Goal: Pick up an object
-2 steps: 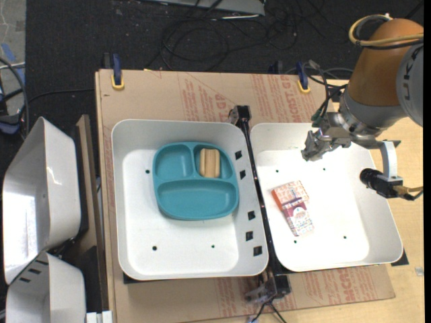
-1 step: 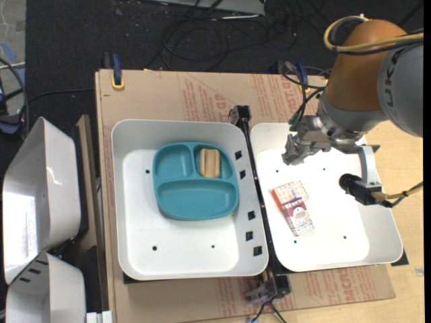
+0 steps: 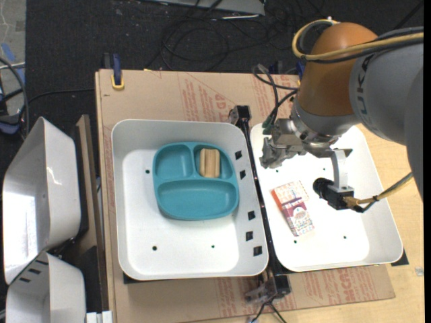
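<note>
A small printed box (image 3: 293, 207), pink and white, lies flat in the right bin (image 3: 377, 241). My gripper (image 3: 275, 153) hangs over the far left part of that bin, above and to the left of the box, apart from it. A tan wooden block (image 3: 210, 162) rests in the upper right compartment of a teal divided plate (image 3: 195, 182) in the left bin (image 3: 135, 247).
A black fitting with a cable (image 3: 335, 194) sits just right of the box. The arm's orange band and grey body (image 3: 343, 73) cover the far right of the right bin. Two white tubs (image 3: 37, 194) stand at the left of the bench.
</note>
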Tool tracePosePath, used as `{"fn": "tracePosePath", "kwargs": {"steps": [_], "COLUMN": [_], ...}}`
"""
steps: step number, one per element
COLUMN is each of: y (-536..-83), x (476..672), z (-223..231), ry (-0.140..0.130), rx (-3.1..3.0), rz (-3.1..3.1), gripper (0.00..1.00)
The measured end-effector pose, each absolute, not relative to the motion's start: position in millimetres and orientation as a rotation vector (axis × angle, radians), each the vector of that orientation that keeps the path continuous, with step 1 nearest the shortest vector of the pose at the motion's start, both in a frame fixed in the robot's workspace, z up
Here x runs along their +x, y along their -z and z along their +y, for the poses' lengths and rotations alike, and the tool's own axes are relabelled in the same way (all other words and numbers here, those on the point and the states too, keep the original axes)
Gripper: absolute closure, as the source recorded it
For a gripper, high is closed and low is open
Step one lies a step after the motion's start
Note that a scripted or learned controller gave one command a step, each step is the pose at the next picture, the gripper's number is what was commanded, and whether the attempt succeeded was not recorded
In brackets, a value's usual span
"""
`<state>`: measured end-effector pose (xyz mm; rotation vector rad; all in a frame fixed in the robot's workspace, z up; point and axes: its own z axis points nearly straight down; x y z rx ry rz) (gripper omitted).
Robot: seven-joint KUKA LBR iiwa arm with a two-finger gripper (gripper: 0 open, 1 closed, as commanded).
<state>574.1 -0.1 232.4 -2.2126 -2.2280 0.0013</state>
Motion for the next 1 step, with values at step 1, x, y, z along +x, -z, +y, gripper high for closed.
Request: {"fn": "tracePosePath", "kwargs": {"steps": [1], "y": [-235.2], "x": [555.9], "z": [61.3], "ry": [-0.001], "rx": [-2.209], "rz": [-2.230], "gripper": [1.00]}}
